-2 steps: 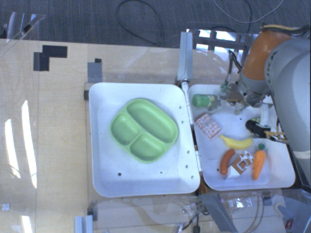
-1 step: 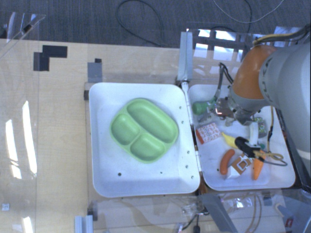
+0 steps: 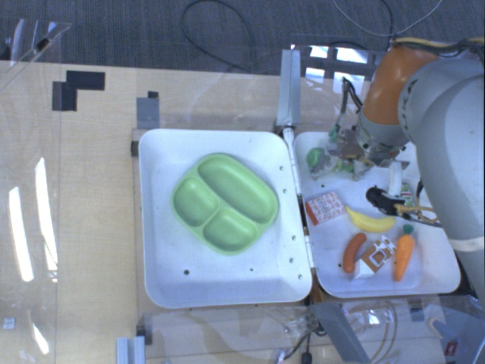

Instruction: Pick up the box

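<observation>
The box [image 3: 324, 207] is small and flat, with a red and white pattern. It lies in the right bin [image 3: 436, 279] near that bin's left wall. My gripper [image 3: 347, 155] is low over the far end of the same bin, above and slightly right of the box and apart from it. A green round item [image 3: 314, 158] lies just left of the gripper. Nothing shows held in the gripper.
The right bin also holds a banana [image 3: 370, 221], a sausage [image 3: 352, 253], a small brown and white carton [image 3: 377, 255] and a carrot [image 3: 404, 257]. A green divided plate [image 3: 224, 202] lies in the left bin [image 3: 159, 279]. The arm covers the right bin's far right corner.
</observation>
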Motion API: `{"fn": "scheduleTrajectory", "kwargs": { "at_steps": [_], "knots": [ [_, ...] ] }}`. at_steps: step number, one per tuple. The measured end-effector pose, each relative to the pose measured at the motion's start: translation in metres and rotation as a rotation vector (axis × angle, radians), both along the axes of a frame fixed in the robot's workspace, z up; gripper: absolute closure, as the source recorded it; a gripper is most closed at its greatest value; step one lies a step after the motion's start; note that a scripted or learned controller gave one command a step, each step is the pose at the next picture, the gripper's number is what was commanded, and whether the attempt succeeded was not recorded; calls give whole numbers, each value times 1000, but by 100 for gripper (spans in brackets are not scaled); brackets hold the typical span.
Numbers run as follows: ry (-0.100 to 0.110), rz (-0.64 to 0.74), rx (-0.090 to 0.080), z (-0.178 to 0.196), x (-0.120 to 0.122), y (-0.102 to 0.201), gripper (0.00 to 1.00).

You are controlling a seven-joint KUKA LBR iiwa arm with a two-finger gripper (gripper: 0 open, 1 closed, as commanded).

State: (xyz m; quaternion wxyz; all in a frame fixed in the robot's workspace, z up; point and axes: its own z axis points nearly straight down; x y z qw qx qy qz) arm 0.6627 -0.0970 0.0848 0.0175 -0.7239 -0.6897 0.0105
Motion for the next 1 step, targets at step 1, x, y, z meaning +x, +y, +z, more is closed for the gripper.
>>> {"fn": "scheduleTrajectory", "kwargs": {
  "at_steps": [1],
  "knots": [
    [-47, 37, -12, 3, -48, -32, 0]
  ]
}}
